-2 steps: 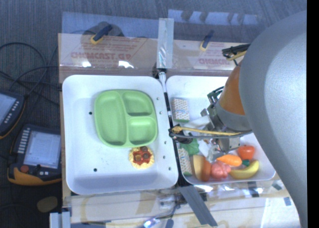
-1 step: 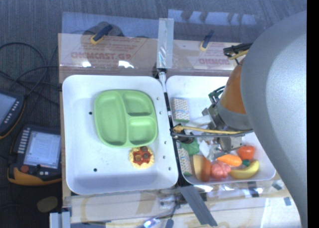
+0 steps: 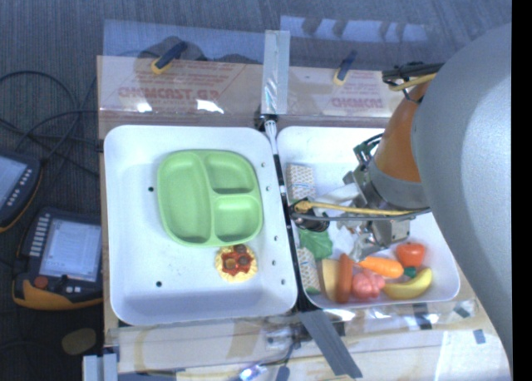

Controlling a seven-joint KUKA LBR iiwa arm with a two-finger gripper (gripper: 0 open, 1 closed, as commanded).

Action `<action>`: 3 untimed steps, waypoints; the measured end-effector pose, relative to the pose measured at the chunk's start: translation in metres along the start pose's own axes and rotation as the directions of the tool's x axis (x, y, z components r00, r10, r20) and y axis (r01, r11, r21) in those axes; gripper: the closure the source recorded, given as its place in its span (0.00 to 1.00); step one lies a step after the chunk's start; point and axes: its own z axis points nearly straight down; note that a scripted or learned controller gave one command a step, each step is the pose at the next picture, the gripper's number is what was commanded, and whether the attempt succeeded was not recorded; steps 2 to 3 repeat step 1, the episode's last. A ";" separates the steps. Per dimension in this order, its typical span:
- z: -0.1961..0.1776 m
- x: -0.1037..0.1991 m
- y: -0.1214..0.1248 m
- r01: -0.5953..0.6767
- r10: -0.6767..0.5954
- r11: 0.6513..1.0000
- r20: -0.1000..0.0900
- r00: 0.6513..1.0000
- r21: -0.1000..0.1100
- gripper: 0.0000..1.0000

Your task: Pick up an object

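The grey arm (image 3: pixel 465 146) with its orange band reaches in from the view's right, and its claw (image 3: pixel 366 244) hangs low in the right bin (image 3: pixel 332 140), over the heap of toy food at that bin's near end. Whether the claw is wide, narrow or closed on anything cannot be told from this angle, and nothing can be seen held in it. Any of the toys could serve as the object to pick up, and they crowd close around the claw. An orange carrot (image 3: pixel 382 267) lies just below it in the view. A red tomato (image 3: pixel 411 253) sits just to the view's right of the claw, and a yellow banana (image 3: pixel 407 284) curves below the tomato by the bin's near rim. A pink toy (image 3: pixel 366 284) lies under the carrot, further below the claw. A hot dog (image 3: pixel 338 279) stands beside that toy, below the claw and to its left in the view. A green leafy toy (image 3: pixel 316 243) lies level with the claw, near it on the view's left. A pale waffle (image 3: pixel 301 180) lies above and to the left of the claw, against the bin's left wall. Well apart from the claw, across the divide, the left bin (image 3: pixel 133 230) holds a green divided plate (image 3: pixel 208 196) with a small round pizza (image 3: pixel 236 262) just below it.
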 end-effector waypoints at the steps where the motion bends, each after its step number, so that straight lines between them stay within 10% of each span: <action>1: 0.027 0.008 -0.042 0.003 -0.003 1.000 0.003 1.000 0.002 1.00; 3: 0.027 0.008 -0.042 0.003 -0.003 1.000 0.003 1.000 0.002 1.00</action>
